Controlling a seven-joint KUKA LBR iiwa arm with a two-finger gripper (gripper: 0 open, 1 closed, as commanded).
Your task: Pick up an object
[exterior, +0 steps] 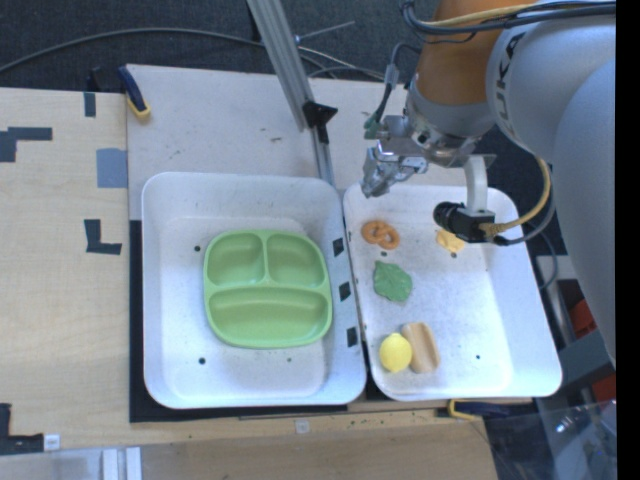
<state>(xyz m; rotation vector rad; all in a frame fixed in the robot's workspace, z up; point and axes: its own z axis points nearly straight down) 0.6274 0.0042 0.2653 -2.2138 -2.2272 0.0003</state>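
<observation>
My gripper (381, 180) hangs over the far left corner of the right bin (500, 298), above and just behind a brown pretzel (380, 233). Nothing shows between its fingers. Below the pretzel lies a green leaf-shaped piece (392, 282). Near the bin's front sit a yellow lemon (396, 352) and a tan hot-dog bun (423, 347), touching side by side. A small yellow piece (449, 240) lies at the bin's far right, beside a black fitting on the arm.
The left bin (170, 298) holds a green divided plate (268, 288). A slanted metal rail (290, 63) rises behind the bins. The grey arm with its orange band (470, 28) covers the upper right. A blue-and-yellow clamp (134, 93) lies at the far left.
</observation>
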